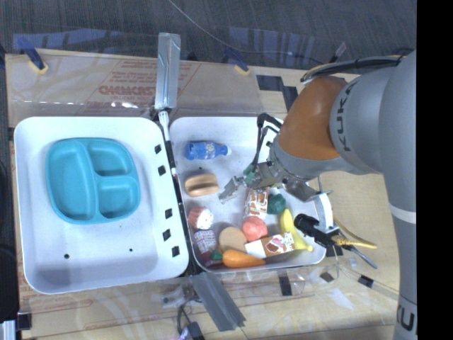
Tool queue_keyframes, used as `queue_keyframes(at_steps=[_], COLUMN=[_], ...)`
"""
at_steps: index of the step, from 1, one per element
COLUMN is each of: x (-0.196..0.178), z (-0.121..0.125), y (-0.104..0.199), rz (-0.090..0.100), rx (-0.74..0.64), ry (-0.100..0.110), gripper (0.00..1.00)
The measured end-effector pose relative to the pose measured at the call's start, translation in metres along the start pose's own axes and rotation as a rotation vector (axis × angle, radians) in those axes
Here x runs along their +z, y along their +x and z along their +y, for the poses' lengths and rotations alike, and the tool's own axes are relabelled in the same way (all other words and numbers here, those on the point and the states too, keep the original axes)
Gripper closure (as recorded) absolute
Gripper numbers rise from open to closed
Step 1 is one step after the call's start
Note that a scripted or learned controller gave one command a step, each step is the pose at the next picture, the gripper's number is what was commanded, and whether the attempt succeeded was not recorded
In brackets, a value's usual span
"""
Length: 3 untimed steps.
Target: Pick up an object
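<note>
Arm in from the right, orange band over the right bin (212, 122). End effector (249, 183) down low inside that bin, near its middle, above the cluster of toy food; whether it is wide, narrow or gripping anything, cannot tell — wrist body and clutter hide the tips. No object seen lifted clear. Candidates all lie in the right bin: blue bottle (207, 149) on its side near the far wall, well apart from the rest; bread roll (202, 183) just below it, also with room around it; snack packet (256, 202) directly under the end effector; red ball (254, 228), banana (289, 229), carrot (241, 259) and a small box (272, 246) packed touching one another along the near wall. Left bin (42, 261) holds a teal divided tray (92, 179). Judgement: step in hand is the descent onto the packet or a close neighbour. To do it well, centre over one item, not a seam between two; the near-wall pile is crowded and likely to jam or slip. Packet lies flat, so a deep, square approach seems needed. Bottle or roll would be the easier pick.
</note>
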<state>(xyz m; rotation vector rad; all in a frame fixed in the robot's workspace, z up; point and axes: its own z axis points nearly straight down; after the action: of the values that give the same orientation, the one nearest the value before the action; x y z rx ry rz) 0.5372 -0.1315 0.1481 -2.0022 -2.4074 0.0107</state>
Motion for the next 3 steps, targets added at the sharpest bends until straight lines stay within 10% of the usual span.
queue_keyframes(at_steps=[1, 2, 3], x=[0.039, 0.039, 0.039], z=[-0.026, -0.052, -0.052], y=[-0.012, -0.040, -0.039], rz=[-0.012, -0.019, -0.019], rx=[0.231, -0.011, 0.385], ry=[-0.058, -0.054, -0.064], gripper=[0.00, 0.00, 0.00])
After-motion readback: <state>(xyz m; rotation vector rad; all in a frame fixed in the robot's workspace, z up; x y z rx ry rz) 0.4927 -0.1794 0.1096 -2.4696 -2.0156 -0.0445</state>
